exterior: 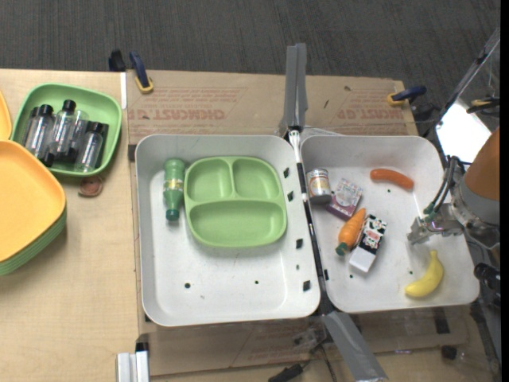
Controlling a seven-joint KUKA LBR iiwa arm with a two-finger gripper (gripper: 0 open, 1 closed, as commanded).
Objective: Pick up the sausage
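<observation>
Nearest in the right bin: curved yellow banana. Just beyond, metal end effector low at the right rim, grip unreadable. Mid-bin: boxy carton, tapered carrot. Farthest, apart: smooth orange sausage, a slightly bent cylinder.

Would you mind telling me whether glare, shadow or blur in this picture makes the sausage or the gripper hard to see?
Camera view: light is even and soft, and the sausage stands sharp on the right bin; the gripper is slightly blurred and partly cut by the frame's edge; a bright blown-out patch sits above it.
</observation>
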